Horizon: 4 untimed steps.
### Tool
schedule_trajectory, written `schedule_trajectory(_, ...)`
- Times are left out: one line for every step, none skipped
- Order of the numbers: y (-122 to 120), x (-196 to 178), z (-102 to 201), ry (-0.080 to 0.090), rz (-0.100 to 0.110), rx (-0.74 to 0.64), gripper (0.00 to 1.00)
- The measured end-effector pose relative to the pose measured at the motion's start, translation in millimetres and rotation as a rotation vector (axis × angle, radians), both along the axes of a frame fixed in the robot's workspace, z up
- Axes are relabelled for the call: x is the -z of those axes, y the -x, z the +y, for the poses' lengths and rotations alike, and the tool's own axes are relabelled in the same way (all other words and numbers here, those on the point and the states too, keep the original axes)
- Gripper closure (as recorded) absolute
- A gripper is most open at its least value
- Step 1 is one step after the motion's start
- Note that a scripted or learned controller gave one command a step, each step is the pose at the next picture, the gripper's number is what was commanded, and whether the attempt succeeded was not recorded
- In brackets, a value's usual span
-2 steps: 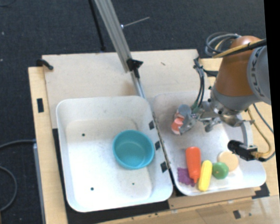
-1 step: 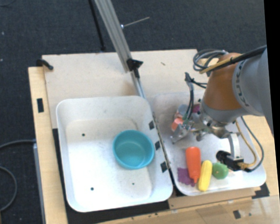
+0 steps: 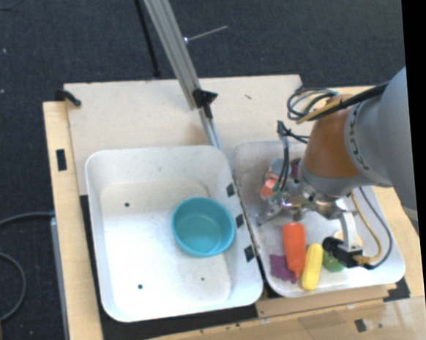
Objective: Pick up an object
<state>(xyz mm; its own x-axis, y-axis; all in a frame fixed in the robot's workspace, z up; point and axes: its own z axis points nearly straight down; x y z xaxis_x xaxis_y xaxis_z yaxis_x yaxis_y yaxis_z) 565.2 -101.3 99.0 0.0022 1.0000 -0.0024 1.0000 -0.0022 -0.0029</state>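
Looking down at a slant, the camera view shows a tan surface (image 3: 121, 121) on dark carpet, carrying two shallow white bins side by side. Left bin (image 3: 111, 181) holds a teal bowl (image 3: 203, 226), upright, sitting right of the bin's centre and near the divide between bins. A few small dark specks dot the left bin's floor.

Right bin (image 3: 393, 265) holds the clutter. An orange carrot-shaped piece (image 3: 294, 245) lies roughly lengthwise toward the near edge, a yellow banana-like piece (image 3: 312, 266) lies just beside it on its right and touching or nearly touching it. A purple piece (image 3: 281, 267) sits at the carrot's near-left end. A bit of green (image 3: 332, 265) shows just right of the yellow piece, partly hidden by a black cable fitting. A pinkish-red piece (image 3: 271, 185) sits further back in the bin, by the left wall.

Arm (image 3: 372, 138) comes in from the right, grey with the orange band, bent down over the right bin. Claw (image 3: 293, 205) is low in the bin, just above the carrot's far end and near the pink piece; metal parts are visible there but it is too cluttered to tell whether the claw is released or clenched, and nothing can be seen between its parts. Cables loop around the wrist.

A metal pole (image 3: 178, 51) slants in from the top edge to the gap between the bins
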Motion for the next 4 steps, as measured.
schedule_trajectory(-2, -13, 0, -0.003, -0.006, 0.006, 1.0)
schedule_trajectory(6, -65, -2, -0.002, -0.009, 0.002, 1.0)
schedule_trajectory(4, -119, -3, -0.002, -0.011, -0.006, 1.0)
schedule_trajectory(-1, -119, 48, -0.004, -0.006, -0.01, 1.0)
